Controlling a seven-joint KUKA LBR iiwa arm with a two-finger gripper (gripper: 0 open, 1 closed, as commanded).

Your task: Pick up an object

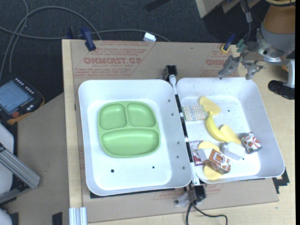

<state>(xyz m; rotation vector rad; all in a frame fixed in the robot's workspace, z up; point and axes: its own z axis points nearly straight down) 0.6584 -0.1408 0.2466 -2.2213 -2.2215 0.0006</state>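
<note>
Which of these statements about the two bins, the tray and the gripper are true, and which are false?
1. The green divided tray lies in the left bin. True.
2. The gripper holds a banana. False: it hangs above the far rim of the right bin, with nothing between its fingers.
3. The yellow banana lies in the right bin. True.
4. The green tray has four compartments. False: it has three.
</note>
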